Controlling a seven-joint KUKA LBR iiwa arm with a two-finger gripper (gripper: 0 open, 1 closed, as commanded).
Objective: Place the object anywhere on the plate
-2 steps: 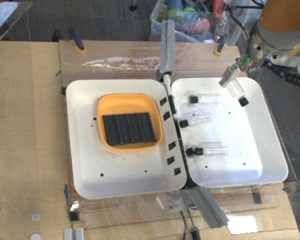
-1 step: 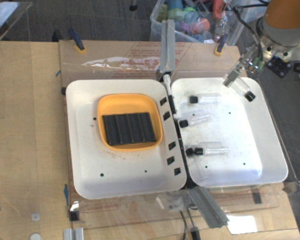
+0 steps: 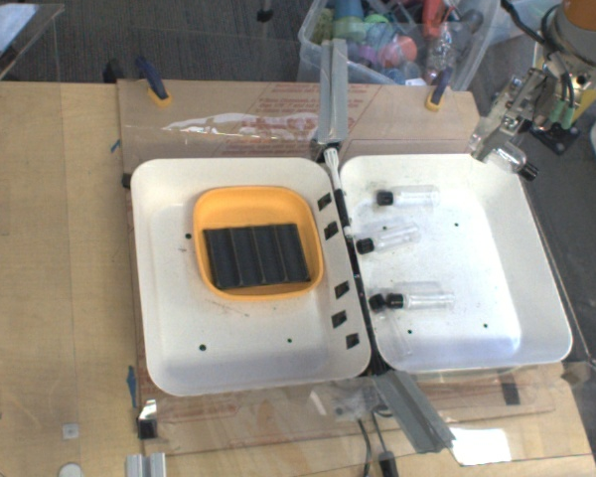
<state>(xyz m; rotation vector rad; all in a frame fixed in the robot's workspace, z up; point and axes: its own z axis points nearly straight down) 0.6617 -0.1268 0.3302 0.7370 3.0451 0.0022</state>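
Sitting in the left bin (image 3: 169,346), far left of the pincer, an orange plate (image 3: 256,207) carries a dark ribbed block (image 3: 256,255). Three clear tubes (image 3: 407,198) lie nearer, below-left of the pincer (image 3: 502,142); its grip I cannot tell.

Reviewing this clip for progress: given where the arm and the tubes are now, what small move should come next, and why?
Probably bring the gripper inward and down over the top clear tube in the right bin. The gripper sits at that bin's far right corner, above the rim, and all three tubes lie in the bin, none on the orange plate, which bears a dark ribbed block.
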